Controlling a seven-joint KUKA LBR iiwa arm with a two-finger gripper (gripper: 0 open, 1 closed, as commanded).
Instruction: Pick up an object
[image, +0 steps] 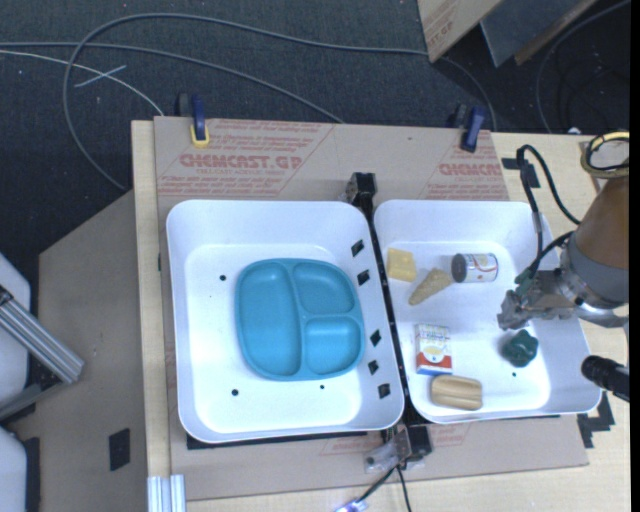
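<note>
The right bin (520, 222) holds several small objects: a yellow cheese block (401, 265), a tan wedge (431, 286), a small can lying on its side (474, 267), a red-and-white carton (433, 350), a tan bread roll (456, 392) and a dark green lump (520, 348). My gripper (516, 310) reaches in from the right and hangs low over the bin's right side, just above the green lump.
The left bin (190, 300) carries a blue divided plate (298, 318). A black divider with clips (368, 290) runs between the bins. Cables run along the right bin's far rim, and a cardboard sheet lies under both bins.
</note>
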